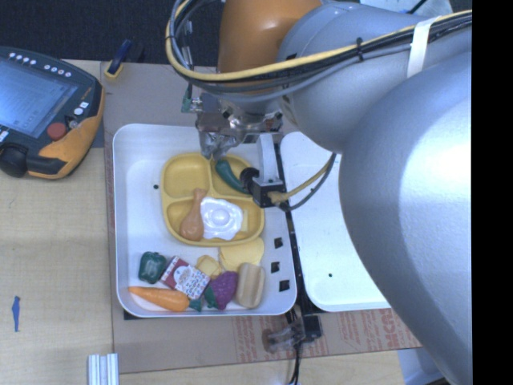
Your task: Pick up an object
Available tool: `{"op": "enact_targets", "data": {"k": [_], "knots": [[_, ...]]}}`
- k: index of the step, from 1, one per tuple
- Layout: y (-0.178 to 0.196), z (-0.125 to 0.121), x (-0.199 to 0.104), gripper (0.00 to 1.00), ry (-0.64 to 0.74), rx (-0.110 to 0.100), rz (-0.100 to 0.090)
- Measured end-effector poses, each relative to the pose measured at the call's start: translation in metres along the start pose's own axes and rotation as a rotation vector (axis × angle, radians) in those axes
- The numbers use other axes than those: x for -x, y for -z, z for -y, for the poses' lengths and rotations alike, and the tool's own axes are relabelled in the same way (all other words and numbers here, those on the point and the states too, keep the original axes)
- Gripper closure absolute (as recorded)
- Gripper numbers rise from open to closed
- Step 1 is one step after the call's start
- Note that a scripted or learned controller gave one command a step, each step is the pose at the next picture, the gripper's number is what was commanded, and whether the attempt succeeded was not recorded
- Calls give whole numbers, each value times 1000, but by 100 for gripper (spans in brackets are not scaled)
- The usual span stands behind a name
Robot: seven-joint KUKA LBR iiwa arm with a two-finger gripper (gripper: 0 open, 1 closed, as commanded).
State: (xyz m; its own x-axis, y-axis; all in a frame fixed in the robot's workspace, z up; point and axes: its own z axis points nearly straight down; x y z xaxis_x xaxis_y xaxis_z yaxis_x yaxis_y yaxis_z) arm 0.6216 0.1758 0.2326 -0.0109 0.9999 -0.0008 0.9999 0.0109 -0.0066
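the grey arm (pixel 385 135) with its orange band (pixel 260 18) fills the upper right and ends in the pincer (pixel 218 152), which hangs low over the far edge of the yellow plate. whether the pincer is wide or narrow i cannot tell; its tips are hidden from this slant and nothing shows plainly between them.

under and around the pincer lies the left white bin (pixel 132 215); the right white bin (pixel 321 247) sits to the pincer's right, mostly under the arm. well to the pincer's left, off the bins, rests a teach pendant (pixel 44 111) with a dark screen and orange trim.

the yellow divided plate (pixel 180 175) sits just below the pincer, in the left bin. on it, a dark green pepper-like piece (pixel 229 175) lies right beside the pincer's tip, touching or nearly so; i cannot tell which. further toward the near side of the plate are a white fried egg (pixel 220 218) and, touching its left edge, a tan drumstick (pixel 193 215).

well below the pincer, along the bin's near wall, a cluster lies close together: an orange carrot (pixel 159 298), a pale bread-like roll (pixel 250 285), a yellow wedge (pixel 240 253), a red-and-white packet (pixel 186 279), purple grapes (pixel 224 285) and a dark green vegetable (pixel 151 266).
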Motion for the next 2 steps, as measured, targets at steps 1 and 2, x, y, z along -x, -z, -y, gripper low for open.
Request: {"op": "enact_targets", "data": {"k": [1, 2], "knots": [[17, 40, -23, 100, 0, 0, 0], [38, -7, 9, 100, -9, 9, 1]]}}
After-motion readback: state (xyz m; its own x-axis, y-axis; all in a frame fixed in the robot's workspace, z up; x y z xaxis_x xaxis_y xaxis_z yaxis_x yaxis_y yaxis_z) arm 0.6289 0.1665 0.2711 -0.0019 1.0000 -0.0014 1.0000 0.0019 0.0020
